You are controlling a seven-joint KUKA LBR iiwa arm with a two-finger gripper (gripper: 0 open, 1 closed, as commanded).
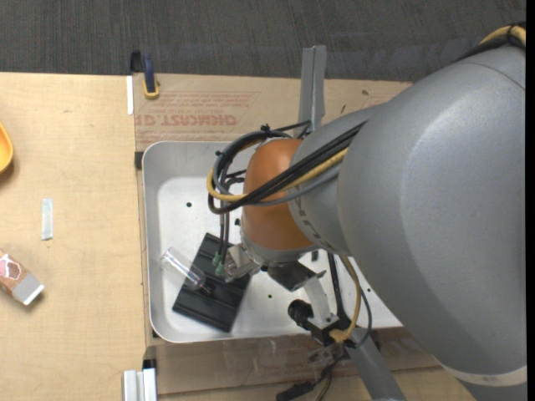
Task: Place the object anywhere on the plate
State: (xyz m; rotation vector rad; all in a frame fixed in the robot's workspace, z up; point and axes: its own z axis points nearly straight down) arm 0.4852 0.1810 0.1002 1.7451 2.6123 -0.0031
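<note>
My gripper [206, 295] is a black block reaching down and left from the orange-banded wrist [272, 195]. It sits low over the floor of the left white bin [167, 190], near the bin's front left corner. A small clear plastic object [178, 265] lies on the bin floor, touching or just beside the gripper's upper left side. The black body hides whether anything is held. The grey arm [435, 224] covers the right half of the view.
The bin's front rim [192, 337] and left wall are close to the gripper. On the wooden bench to the left lie a small grey strip [47, 220], a wrapped packet [20, 280] and an orange item [3, 153] at the edge. Cables [230, 182] loop over the wrist.
</note>
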